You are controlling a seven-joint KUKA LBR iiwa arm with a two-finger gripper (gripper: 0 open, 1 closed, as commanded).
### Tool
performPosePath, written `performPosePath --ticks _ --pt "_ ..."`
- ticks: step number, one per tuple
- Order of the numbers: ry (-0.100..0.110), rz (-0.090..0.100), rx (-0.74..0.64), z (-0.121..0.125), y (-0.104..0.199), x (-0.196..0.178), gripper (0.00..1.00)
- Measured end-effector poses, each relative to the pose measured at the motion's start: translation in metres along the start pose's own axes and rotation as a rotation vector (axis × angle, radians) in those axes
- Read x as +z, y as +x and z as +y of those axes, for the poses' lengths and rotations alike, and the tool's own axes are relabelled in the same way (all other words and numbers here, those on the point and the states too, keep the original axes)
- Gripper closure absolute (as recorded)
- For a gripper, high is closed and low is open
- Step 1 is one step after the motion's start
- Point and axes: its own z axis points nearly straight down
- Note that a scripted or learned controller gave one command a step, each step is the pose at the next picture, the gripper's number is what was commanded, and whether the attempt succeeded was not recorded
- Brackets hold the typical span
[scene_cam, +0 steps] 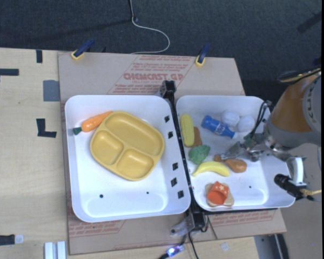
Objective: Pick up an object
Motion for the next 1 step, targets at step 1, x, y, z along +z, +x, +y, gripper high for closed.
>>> performPosePath --ticks 1 --pt "-0.005 0.002 -0.003 0.0023 0.0019 -0.0136 1.00"
